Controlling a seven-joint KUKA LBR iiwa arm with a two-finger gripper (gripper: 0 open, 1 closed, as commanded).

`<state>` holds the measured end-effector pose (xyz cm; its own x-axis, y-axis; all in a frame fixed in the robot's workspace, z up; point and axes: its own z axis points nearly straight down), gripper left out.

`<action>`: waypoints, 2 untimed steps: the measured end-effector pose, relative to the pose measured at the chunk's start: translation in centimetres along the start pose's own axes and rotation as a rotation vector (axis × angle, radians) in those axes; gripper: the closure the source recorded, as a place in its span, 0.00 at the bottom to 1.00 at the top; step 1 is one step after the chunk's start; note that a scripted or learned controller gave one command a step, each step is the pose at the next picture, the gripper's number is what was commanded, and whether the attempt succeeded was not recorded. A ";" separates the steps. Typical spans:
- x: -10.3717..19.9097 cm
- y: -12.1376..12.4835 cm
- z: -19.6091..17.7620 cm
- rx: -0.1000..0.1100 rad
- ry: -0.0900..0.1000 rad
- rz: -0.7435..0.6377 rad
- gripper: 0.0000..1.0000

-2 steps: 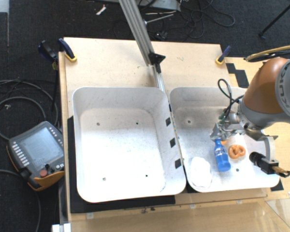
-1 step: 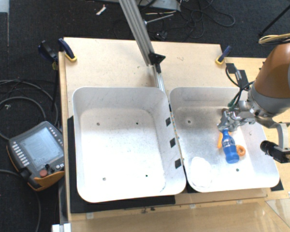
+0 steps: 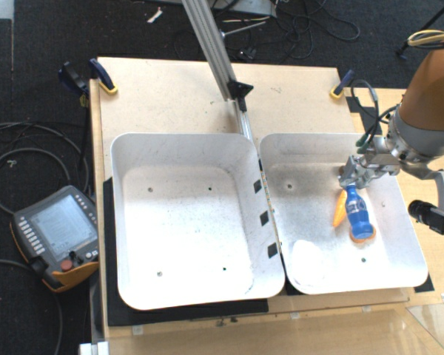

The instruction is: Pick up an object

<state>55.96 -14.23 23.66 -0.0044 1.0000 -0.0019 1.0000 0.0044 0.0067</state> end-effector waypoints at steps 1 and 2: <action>0.0 0.2 -5.3 0.000 0.000 0.001 1.00; 4.3 -0.6 -4.3 0.008 0.003 -0.002 1.00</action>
<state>55.36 -9.93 27.94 -0.0061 1.0000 0.0008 1.0000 0.0061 -0.0018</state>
